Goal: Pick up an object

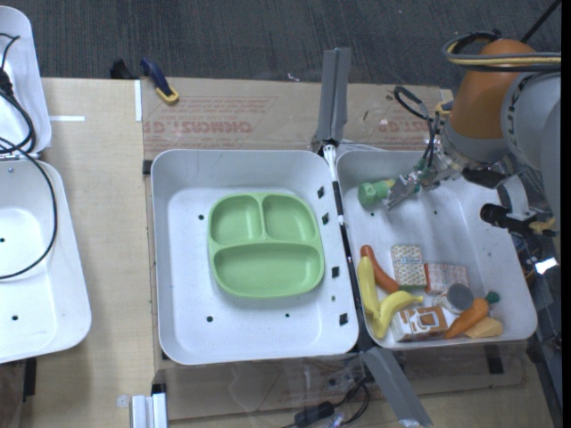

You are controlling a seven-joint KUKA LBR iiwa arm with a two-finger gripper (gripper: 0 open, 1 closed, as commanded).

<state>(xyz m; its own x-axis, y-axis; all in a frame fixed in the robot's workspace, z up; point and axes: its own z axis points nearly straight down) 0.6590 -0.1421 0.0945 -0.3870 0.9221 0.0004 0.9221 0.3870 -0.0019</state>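
Observation:
My gripper (401, 193) reaches down into the far left part of the right bin (464, 212). It sits right beside a small green object (374, 191), which lies just to its left against the bin's wall; whether they touch is unclear. Near the front of the same bin lie a yellow banana (382, 303), an orange-red carrot-like piece (380, 274), a small cracker packet (408, 264), a carton (423, 325) and an orange carrot (469, 316).
The left bin (178, 310) holds a green divided plate (265, 243). A grey divider post (333, 96) stands between the bins at the back. The arm's orange band (491, 78) and grey wrist hang over the right bin's far right corner.

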